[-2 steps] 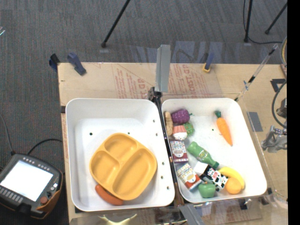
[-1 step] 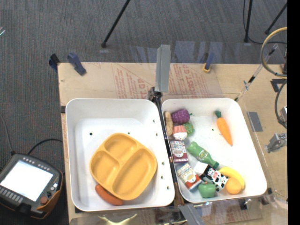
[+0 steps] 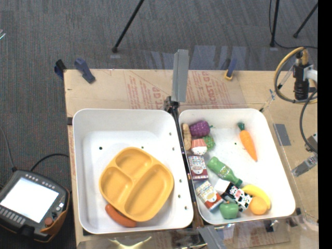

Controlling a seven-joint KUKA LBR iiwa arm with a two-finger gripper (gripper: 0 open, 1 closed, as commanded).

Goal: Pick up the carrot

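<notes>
The carrot (image 3: 248,143) is orange with a green top. It lies on the floor of the right bin (image 3: 275,139), in the far right part, with its tip pointing toward the front right. It rests alone, with bare white floor around it and the bin's right wall close by.
Along the right bin's left side and front sit purple grapes (image 3: 199,127), a green bottle (image 3: 224,171), small cartons (image 3: 198,167), a banana (image 3: 258,192), an orange (image 3: 259,205) and a green pepper (image 3: 229,209). The left bin (image 3: 85,139) holds a yellow divided plate (image 3: 136,183) over a sausage (image 3: 120,217). Cables (image 3: 298,79) hang at the far right.
</notes>
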